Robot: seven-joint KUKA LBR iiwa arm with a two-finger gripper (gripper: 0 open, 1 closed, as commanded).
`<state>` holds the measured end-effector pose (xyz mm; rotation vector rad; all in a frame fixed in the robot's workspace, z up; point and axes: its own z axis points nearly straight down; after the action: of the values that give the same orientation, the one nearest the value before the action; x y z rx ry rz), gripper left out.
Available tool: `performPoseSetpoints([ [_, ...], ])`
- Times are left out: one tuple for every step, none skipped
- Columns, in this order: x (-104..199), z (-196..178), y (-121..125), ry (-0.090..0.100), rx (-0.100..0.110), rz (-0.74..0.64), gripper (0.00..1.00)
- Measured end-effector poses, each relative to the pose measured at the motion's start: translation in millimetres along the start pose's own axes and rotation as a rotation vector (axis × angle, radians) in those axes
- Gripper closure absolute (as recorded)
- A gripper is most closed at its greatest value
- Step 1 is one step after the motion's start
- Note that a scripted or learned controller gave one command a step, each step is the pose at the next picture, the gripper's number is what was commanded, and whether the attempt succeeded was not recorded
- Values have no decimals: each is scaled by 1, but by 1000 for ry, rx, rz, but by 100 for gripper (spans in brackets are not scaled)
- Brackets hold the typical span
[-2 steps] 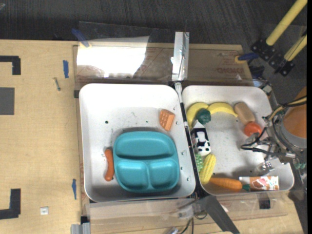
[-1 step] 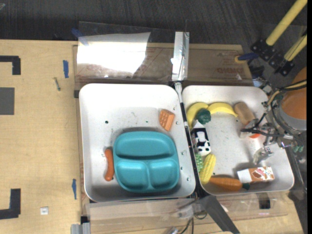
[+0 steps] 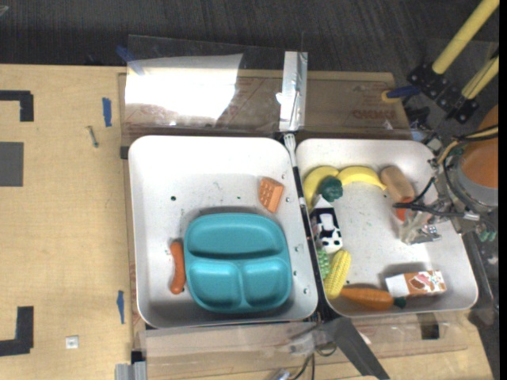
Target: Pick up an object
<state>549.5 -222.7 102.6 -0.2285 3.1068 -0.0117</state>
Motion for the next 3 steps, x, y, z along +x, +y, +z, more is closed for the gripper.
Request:
performPoseSetpoints([
  [24,-83,2,13,-4,-103,100],
  [-28,-97,-5,13,-10,-318,100],
  [-70,-114,-11,11,-12,-611,100],
])
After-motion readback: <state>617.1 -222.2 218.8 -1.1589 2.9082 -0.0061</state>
